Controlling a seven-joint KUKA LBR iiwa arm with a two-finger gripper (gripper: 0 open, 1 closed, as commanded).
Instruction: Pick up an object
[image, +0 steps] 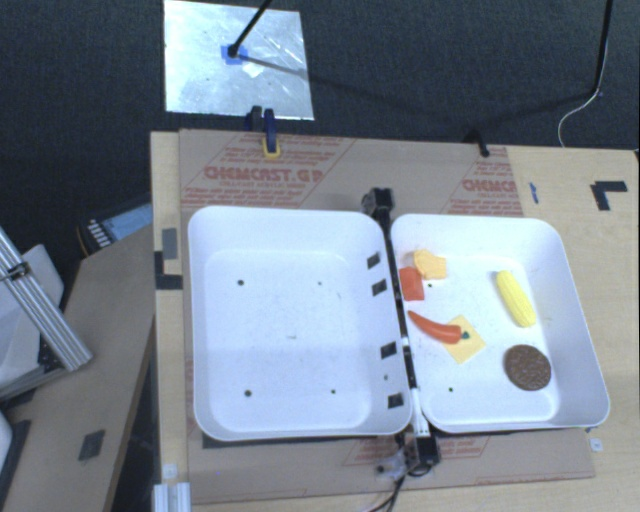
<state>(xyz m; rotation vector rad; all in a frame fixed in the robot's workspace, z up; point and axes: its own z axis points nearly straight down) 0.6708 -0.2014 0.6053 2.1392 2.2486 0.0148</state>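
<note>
Closest to us is the brown board (300, 455) that both white bins sit on. The left bin (290, 330) and the right bin (585, 395) are side by side and touch along the middle. Small black clips (389, 350) run down that line.

The things to pick up are all in the right bin. Nearest to us, at about 4 o'clock in that bin, lies a round brown disc (527, 367). It lies flat and touches nothing else. A bit farther, at about 7 o'clock, is a flat yellow square (466, 346). A red pepper (433, 325) lies across its far corner and points to 9 o'clock. At about 2 o'clock lies a yellow corn cob (515, 298), well apart from the others. Near the left wall, at about 10 o'clock, sits a red block (411, 284). Just behind it, at about 11 o'clock, is a small yellow piece (431, 264), and we think the two touch.

Farther back, at 12 o'clock from the left bin, a blue and yellow clamp (268, 133) grips the far edge of the board. Farthest away lies a shiny silver sheet (238, 60) on the dark floor (450, 60).

We cannot tell if the gripper is apart or together.
</note>
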